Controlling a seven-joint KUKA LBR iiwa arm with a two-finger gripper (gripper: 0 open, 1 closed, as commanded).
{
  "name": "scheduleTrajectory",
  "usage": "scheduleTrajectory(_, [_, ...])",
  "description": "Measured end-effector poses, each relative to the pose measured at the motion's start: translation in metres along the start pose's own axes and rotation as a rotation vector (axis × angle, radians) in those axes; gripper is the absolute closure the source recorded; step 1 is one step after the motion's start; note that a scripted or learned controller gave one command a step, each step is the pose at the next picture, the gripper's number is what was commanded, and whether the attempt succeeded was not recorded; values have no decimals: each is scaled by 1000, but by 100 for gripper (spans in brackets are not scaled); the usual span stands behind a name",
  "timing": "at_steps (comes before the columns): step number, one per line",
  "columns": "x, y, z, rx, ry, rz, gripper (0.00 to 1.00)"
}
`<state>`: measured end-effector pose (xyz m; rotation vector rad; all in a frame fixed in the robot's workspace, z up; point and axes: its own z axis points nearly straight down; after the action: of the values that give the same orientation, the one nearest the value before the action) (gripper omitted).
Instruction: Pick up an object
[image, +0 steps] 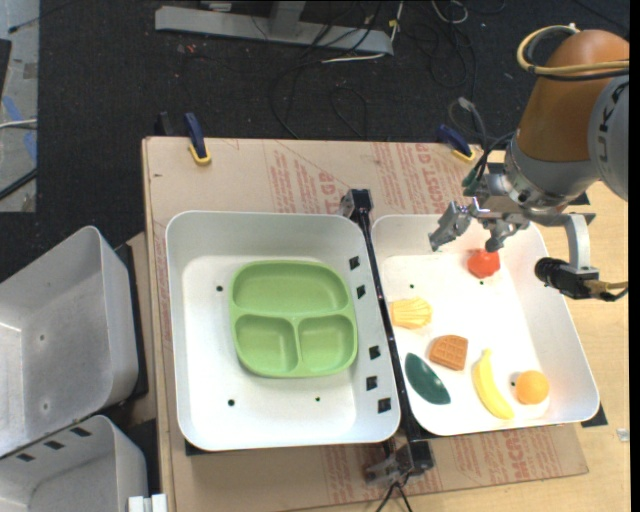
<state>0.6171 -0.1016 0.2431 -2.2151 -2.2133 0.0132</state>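
- On your left, the left bin carries a green divided tray, lying flat near its middle. It looks like a drop-off spot rather than anything to grasp, so you can leave it out of the pick.
- A black divider runs between the two bins where their rims meet.
- The right bin holds all the loose items, spread apart so each can be reached without nudging a neighbour: a yellow ridged piece close to the divider, a dark green leaf-shaped piece below it, a waffle-like orange block, a banana and a small orange ball towards the near right corner.
- The red tomato-like object sits alone in the far part of that bin, well apart from the rest. I judge it the likeliest target, since it lies just under the gripper.
- The gripper hangs over that far part with its claw released: one finger splays out to the left and the other points down at the red object, with nothing between them.
- Furthest right, the arm comes in from above the bin's far right corner, wrist bent downward, orange band uppermost.
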Motion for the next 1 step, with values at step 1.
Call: scheduleTrajectory(1, [0, 2, -8, -13, -1, -2, 0])
